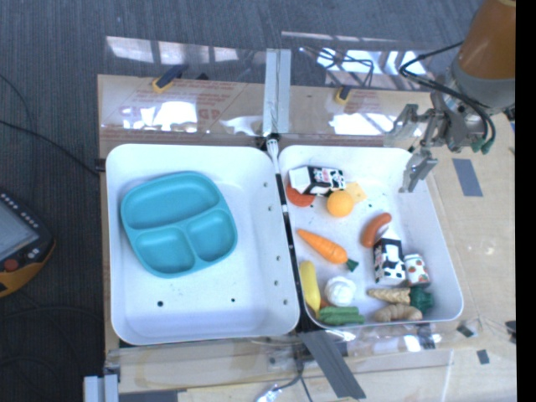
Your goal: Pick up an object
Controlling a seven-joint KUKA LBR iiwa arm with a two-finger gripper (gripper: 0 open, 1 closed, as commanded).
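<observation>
Toy food crowds the right bin (pixel 442 249): green beans (pixel 339 315) nearest, then a carrot (pixel 323 246), an orange (pixel 339 203) and a cow-print carton (pixel 318 178). A blue divided tray (pixel 177 222) fills the left bin (pixel 134 308). Farther back, the gripper (pixel 416 159) hangs over the right bin's far corner, jaws spread, pinching nothing.

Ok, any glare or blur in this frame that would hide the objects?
Camera view: strong glare on the clear panels behind both bins; the right bin and its toys are evenly lit and sharp; the hand looks slightly soft, casting little shadow.
</observation>
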